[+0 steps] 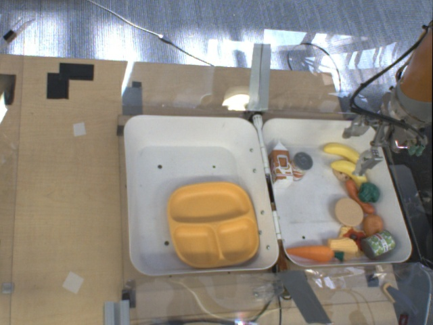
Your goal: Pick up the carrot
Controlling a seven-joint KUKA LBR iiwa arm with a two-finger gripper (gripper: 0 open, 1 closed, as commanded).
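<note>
Right bin [304,202]: orange carrot [310,253] lies at front wall; claw [371,156] state unclear.

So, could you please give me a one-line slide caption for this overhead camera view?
Pincer hovers over bananas in the right bin; carrot lies at its front edge; yellow tray in the left bin.

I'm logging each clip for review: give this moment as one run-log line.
gripper: above bananas, right bin, grasp unclear | carrot: lying at bin's near edge, untouched | left bin: yellow tray

lab | white bins [203,131] on bench [61,181] (toy food), cables [135,26]
</note>
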